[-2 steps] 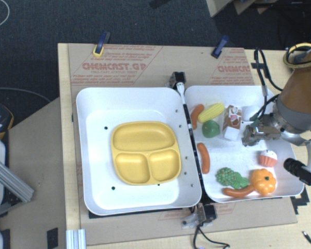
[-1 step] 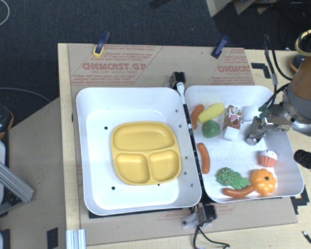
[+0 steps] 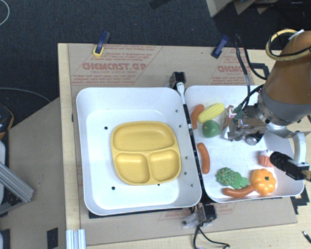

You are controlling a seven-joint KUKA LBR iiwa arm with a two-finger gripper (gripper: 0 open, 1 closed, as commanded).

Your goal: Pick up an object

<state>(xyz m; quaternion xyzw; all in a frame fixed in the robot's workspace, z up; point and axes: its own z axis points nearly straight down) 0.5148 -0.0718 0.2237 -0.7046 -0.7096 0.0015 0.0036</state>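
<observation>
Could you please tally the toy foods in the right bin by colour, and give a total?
Orange or red: 4, a carrot, two sausages and a pumpkin.
Green: 2, a round green piece and a broccoli.
Yellow: 1, a corn cob.
Total: 7. A pink piece is partly hidden by the arm and left out.

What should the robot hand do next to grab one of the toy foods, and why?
Probably a small drop straight down and slightly left, toward the green pepper. The gripper sits in the right bin just beside that pepper and the yellow corn, with no toy visible between its fingers. Those are the nearest pieces; the broccoli and orange pumpkin lie farther off.
</observation>
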